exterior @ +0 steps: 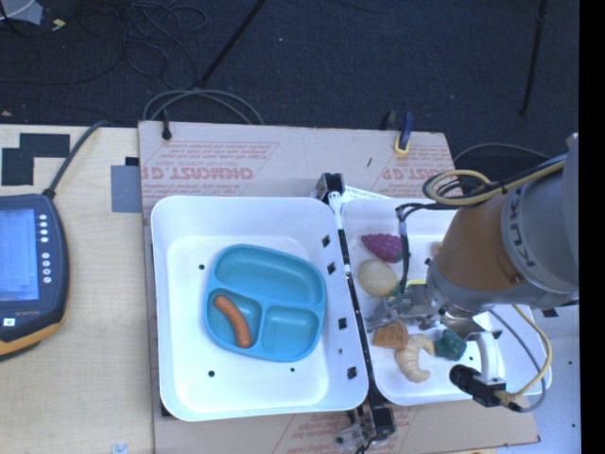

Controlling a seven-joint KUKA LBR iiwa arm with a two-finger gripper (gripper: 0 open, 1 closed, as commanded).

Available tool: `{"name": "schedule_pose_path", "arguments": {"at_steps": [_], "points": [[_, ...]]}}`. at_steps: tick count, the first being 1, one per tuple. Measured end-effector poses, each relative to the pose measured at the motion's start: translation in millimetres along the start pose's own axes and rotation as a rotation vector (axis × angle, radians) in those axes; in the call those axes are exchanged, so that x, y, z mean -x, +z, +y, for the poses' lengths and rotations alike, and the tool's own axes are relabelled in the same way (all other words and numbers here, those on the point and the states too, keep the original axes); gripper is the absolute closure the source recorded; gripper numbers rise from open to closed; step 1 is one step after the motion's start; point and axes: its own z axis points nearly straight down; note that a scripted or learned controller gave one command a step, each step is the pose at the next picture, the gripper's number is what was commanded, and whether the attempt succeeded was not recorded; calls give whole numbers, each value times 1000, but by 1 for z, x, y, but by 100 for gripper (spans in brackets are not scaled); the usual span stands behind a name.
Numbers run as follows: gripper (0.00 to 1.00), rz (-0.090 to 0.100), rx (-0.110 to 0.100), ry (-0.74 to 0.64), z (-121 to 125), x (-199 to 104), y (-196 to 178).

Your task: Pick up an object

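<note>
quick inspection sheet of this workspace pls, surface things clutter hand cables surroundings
surface: two white bins side by side on cardboard sheeting; left bin, right bin.
job's things: right bin holds purple grapes, a pale round item, an orange-brown piece, a cream croissant shape and a teal item.
clutter: blue divided tray in the left bin with a sausage in its left compartment.
hand: hand low over the right bin among the items; nothing seen held.
cables: loose cables around the wrist and on the dark floor behind.
surroundings: control pendant on the bench at left.
</note>
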Motion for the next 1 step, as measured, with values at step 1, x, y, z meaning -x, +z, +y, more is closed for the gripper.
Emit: {"name": "schedule_pose_path", "arguments": {"at_steps": [1], "points": [[100, 2, -1, 7, 1, 3, -17]]}}
